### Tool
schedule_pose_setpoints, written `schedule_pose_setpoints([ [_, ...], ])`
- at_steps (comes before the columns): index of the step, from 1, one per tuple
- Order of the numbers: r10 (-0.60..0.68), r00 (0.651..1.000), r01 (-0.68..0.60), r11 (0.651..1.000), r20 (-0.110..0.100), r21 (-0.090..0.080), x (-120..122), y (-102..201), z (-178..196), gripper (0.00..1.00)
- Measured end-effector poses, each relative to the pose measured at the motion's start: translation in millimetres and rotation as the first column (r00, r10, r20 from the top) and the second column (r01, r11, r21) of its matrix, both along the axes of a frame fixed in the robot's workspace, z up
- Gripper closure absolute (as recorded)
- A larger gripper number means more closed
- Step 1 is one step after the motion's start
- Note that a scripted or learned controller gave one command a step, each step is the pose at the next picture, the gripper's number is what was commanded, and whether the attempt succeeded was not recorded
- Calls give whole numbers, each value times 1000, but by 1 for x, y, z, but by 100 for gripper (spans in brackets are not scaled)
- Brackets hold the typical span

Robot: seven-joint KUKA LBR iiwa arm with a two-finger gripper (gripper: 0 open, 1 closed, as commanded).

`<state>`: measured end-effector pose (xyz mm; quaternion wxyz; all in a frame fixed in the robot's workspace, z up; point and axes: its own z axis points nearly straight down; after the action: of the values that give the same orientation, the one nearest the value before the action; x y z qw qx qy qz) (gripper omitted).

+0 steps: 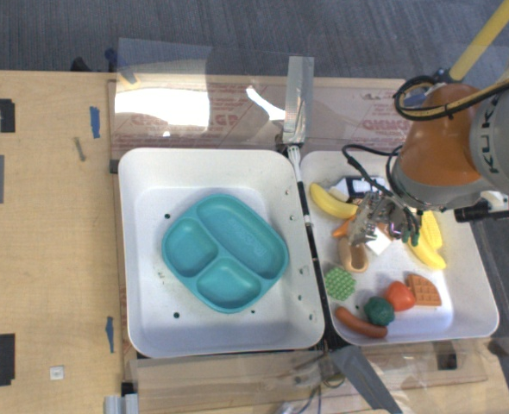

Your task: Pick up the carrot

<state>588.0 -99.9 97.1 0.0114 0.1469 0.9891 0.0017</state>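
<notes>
**Arm lowered over the right bin, near the carrot**

The gripper hangs low in the right bin, among toy foods. The carrot, a small orange piece, lies just left of the gripper, below a banana and above a tan block. Whether the claw is apart or together cannot be told here. Judged step: approach, with no grasp shown. The next move calls for centring on the carrot without catching the banana. The left bin holds a teal plate with 3 compartments.
</notes>
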Motion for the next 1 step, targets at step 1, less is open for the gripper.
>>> schedule_pose_setpoints([
  [1,-1,1000,1,1000,-9,0,-3,0,-6,0],
])
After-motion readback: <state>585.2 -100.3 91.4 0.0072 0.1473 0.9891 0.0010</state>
